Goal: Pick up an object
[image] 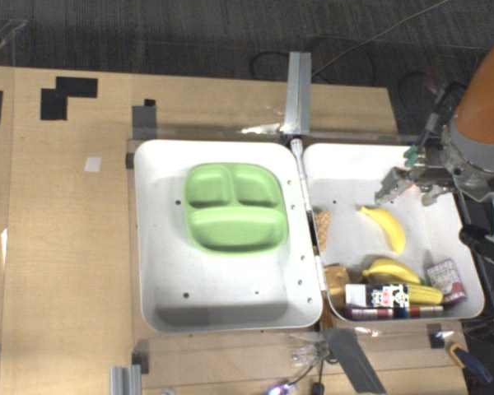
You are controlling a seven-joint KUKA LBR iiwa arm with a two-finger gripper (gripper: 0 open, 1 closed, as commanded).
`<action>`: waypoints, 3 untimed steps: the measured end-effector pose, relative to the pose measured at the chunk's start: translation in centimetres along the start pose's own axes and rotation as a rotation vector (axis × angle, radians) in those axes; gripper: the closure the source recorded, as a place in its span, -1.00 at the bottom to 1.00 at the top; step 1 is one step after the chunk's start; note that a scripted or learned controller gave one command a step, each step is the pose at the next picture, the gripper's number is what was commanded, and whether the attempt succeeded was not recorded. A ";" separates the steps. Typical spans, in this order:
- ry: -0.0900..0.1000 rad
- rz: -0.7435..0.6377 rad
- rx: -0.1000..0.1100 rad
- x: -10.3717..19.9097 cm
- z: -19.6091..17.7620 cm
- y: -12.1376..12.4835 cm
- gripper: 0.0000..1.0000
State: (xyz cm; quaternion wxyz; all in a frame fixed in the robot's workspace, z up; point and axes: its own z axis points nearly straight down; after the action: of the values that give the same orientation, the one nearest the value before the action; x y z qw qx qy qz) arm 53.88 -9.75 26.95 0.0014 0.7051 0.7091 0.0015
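Approach step: nothing picked yet.
Your two-finger gripper [409, 188] hangs with fingers apart over the right white bin [346, 164]; next, descend onto the curved yellow banana [386, 225].

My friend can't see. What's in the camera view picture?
A robot gripper hovers over the right bin, above a banana; more bananas and small packages lie near the front. The left bin holds a green divided tray.
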 end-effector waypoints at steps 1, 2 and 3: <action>0.000 -0.350 0.001 -5.1 14.7 -2.5 -1.00; -0.003 -0.495 -0.008 -6.0 17.8 1.3 -1.00; -0.005 -0.601 -0.013 -2.7 17.8 5.9 -1.00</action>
State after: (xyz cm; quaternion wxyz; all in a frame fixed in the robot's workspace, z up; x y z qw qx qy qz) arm 59.86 -12.46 9.13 0.0081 0.4638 0.8859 0.0038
